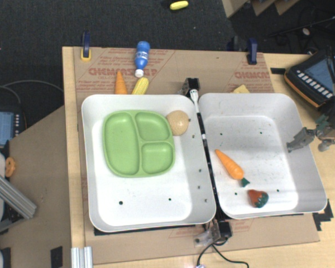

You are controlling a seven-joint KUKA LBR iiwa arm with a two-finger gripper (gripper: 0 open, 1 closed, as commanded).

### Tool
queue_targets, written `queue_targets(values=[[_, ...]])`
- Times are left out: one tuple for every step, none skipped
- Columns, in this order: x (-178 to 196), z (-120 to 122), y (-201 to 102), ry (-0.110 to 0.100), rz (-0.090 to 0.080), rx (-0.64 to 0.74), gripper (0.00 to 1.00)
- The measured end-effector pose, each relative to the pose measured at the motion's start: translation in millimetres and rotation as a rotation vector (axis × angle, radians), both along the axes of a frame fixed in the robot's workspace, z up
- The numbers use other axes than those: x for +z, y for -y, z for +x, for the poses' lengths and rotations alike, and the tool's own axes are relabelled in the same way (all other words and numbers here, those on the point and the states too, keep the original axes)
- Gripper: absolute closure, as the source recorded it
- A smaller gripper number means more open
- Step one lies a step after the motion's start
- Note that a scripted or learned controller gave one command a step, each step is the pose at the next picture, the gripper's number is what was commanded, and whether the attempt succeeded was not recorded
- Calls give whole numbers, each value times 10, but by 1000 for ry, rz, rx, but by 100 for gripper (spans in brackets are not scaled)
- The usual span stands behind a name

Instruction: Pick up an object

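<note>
An orange carrot (pixel 230 164) lies slantwise in the middle of the right bin (pixel 279 108). A red strawberry with a green cap (pixel 257 198) sits near that bin's front edge. The left bin (pixel 151 205) holds a green divided plate (pixel 138 143) and a tan round ball (pixel 178 121) at the plate's right corner. My gripper (pixel 310 143) hangs over the right bin's right rim, well to the right of the carrot. Its fingers (pixel 295 142) are spread open with nothing between them.
Behind the left bin, on the board, lie a blue and white bottle (pixel 141 58), a small carrot (pixel 120 83) and a yellow corn cob (pixel 140 85). A dark tablet-like device (pixel 315 80) sits at the far right. A yellow object (pixel 179 5) lies on the floor.
</note>
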State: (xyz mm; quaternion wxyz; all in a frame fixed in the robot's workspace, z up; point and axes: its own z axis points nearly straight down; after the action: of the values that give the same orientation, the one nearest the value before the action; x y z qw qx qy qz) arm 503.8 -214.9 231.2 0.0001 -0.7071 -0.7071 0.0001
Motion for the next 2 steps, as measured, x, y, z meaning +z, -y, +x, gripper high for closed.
queue_targets(values=[[-859, 762, -475, 0, 2, 8, 0], [-572, 1433, -1031, 8, 0, 9, 0]])
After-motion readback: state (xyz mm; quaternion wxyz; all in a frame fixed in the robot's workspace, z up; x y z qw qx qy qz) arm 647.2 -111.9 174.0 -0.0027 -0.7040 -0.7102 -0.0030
